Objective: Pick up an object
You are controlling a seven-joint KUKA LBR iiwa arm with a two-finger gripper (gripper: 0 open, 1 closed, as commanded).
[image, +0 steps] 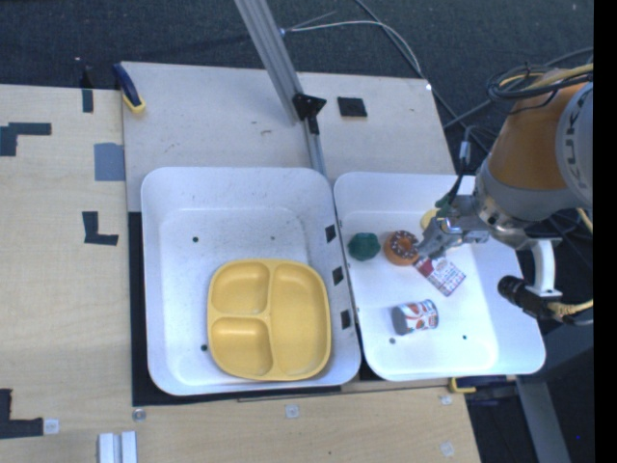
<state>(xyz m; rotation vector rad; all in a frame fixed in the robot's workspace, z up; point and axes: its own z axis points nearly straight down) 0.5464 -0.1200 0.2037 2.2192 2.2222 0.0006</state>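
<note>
Two shallow white bins sit side by side on the bench, a left bin (164, 258) and a right bin (482, 350). The left one holds a single yellow divided plate (269, 318) with three compartments. The right one holds four small things: one green ball-like object (363, 247), one brown doughnut-shaped piece (399, 247), one red-and-white patterned packet (445, 276) and one small can (415, 317) lying on its side.

table (58, 287): light wood top with dark tape marks at left. Two white bins sit side by side on a grey board: left bin (169, 287), right bin (482, 350), rims touching.
</note>
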